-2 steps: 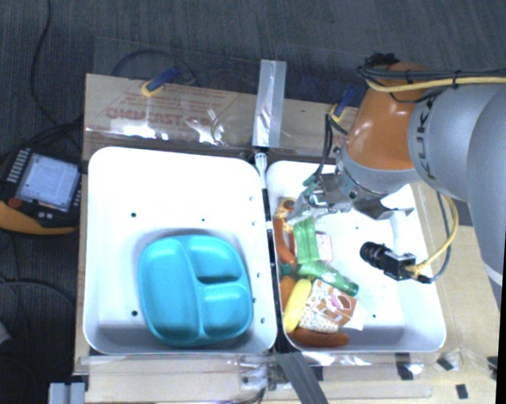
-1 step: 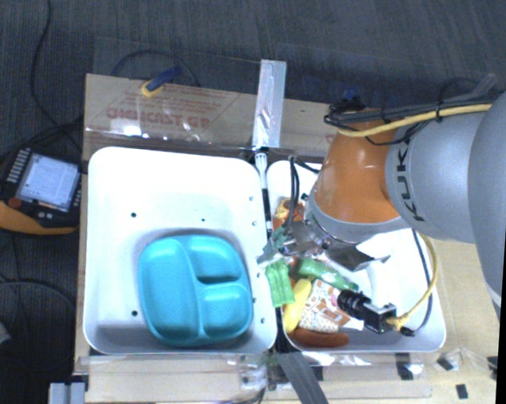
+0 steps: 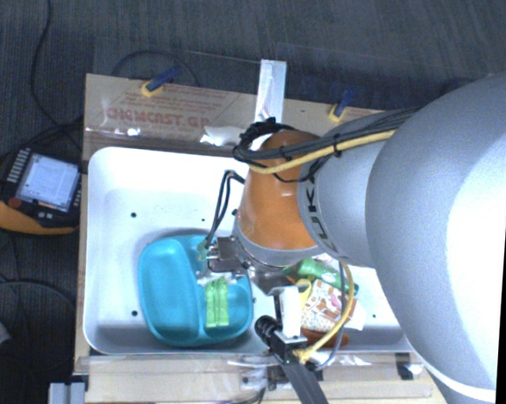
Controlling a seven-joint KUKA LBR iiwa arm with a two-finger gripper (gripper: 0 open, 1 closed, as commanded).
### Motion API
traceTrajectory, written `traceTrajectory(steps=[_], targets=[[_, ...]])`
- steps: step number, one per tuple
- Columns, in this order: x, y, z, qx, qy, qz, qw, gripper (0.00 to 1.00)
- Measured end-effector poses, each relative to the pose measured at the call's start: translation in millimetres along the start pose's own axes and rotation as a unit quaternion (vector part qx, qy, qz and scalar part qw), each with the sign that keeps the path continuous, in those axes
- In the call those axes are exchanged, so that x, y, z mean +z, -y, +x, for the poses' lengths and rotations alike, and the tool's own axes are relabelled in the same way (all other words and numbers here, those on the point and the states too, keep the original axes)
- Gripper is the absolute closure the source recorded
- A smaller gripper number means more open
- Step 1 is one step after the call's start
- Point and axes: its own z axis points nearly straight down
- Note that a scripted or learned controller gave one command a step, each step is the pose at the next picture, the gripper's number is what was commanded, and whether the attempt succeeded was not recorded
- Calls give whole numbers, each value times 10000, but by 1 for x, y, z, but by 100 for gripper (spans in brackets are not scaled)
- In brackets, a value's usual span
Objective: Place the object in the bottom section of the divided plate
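A pale green ridged plastic object [image 3: 217, 304] is seen lying in the lower right section of a blue divided plastic plate [image 3: 171, 290], directly beneath the grey two-finger gripper [image 3: 217, 263].

A bulky grey arm [image 3: 441, 227] wears an orange band [image 3: 275, 194], with black and yellow cables [image 3: 326, 146] looped across it.

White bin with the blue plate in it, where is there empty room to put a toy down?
The white bin is bare along its far side, between the back wall and the blue divided plate, and in a narrower strip left of the plate. The plate's big section is also bare. It is crowded on the right, where the arm, a green object and colourful packets bunch together.
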Motion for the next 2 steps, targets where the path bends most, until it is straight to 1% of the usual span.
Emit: traceTrajectory(steps=[1, 2], targets=[[0, 0, 0, 3, -2, 0, 10000, 0], [-8, 0, 1, -10, -10, 22, 10000, 100]])
